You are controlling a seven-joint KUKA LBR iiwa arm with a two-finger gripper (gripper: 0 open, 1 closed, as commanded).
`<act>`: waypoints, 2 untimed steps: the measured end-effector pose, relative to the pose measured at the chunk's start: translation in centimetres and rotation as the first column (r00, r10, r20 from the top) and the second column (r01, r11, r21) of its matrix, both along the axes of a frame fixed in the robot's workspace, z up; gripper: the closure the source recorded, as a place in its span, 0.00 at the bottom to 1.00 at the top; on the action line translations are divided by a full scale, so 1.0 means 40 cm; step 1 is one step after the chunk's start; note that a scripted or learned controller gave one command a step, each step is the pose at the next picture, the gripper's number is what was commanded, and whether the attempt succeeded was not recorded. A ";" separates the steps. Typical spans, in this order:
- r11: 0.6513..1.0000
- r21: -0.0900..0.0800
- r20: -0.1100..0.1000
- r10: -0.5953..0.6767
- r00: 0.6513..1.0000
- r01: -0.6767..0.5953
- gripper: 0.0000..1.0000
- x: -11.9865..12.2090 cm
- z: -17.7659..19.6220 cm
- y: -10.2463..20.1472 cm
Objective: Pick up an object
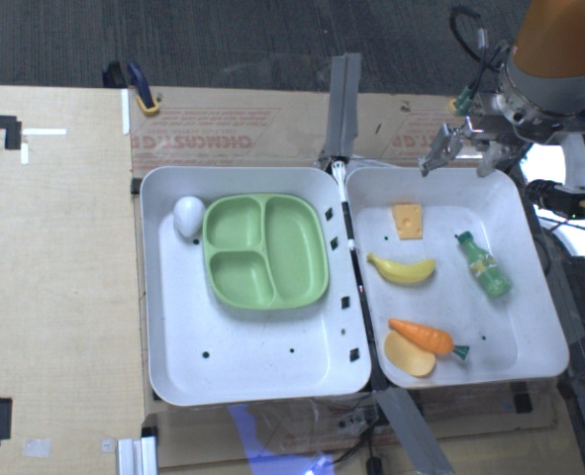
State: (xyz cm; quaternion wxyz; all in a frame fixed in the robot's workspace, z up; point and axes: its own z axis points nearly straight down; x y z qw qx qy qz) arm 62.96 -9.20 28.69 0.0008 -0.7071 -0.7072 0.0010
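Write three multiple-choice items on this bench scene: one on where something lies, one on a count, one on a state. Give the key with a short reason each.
1. Where does the green divided plate lie?
A. In the left bin
B. In the right bin
C. On the cardboard behind the bins

2. How many things lie in the right bin?
A. Two
B. Five
C. Eight

3. How does the pincer stand?
A. Closed on the banana
B. Pressed into the green plate
C. Above the right bin's back edge, with nothing between its fingers

Key:
1 A, the plate sits in the left bin, beside a white egg.
2 B, cheese wedge, banana, green bottle, carrot and a yellow-orange piece under the carrot.
3 C, it hangs at the rim, apart from every item.
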 end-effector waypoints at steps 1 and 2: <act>0.997 -0.001 0.000 -0.073 0.997 0.073 0.00 -0.065 0.023 -0.028; 1.000 0.000 0.000 0.026 1.000 -0.026 0.00 -0.040 -0.295 -0.096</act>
